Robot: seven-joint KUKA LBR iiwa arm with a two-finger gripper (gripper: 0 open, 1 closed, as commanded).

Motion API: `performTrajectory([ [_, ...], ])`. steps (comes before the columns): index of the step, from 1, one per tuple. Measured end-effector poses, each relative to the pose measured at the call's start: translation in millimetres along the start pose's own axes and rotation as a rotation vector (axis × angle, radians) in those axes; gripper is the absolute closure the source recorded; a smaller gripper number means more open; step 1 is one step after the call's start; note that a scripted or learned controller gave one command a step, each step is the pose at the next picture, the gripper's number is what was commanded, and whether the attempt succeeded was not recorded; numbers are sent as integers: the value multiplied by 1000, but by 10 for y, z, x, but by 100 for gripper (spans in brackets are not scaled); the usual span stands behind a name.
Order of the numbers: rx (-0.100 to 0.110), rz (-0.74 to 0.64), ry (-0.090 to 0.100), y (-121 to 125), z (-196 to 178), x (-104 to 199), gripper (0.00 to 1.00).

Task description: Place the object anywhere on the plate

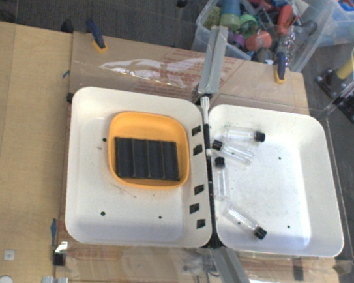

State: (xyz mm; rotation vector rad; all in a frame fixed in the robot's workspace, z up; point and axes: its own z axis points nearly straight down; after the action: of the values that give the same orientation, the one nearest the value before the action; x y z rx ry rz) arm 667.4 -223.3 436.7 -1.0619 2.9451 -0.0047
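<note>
We see the plate (152, 125), orange and squarish, sitting in the left bin (81, 209), with a black ribbed block (146, 159) lying flat on it, well inside the rim. If that block is the object meant, we judge the placing already done: it rests wholly on the plate and nothing is touching it.

In the right bin (301, 189) lie several clear tubes with black caps. One tube (244, 136) is near the back, another tube (233, 153) sits just in front of it, a third tube (220, 179) lies along the divider, and a fourth tube (244, 222) is toward the front. None of them is on the plate. If one of these is the object, then we judge the task not begun, and everything is left: pick one up, carry it across the divider, set it down on the plate.

We cannot tell the claw's state, whether wide, narrow or holding anything. Nothing hangs over either bin on the counter (11, 146).
</note>
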Motion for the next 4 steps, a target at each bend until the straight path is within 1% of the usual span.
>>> performTrajectory([
  [1, -1, -298, 0, 19, 2, -32, 100],
  [2, -2, -495, -1, 16, 4, -27, 100],
  [3, -4, -894, -1, 14, 10, -23, 100],
  [4, -6, -1225, -2, 81, 14, -79, 100],
])
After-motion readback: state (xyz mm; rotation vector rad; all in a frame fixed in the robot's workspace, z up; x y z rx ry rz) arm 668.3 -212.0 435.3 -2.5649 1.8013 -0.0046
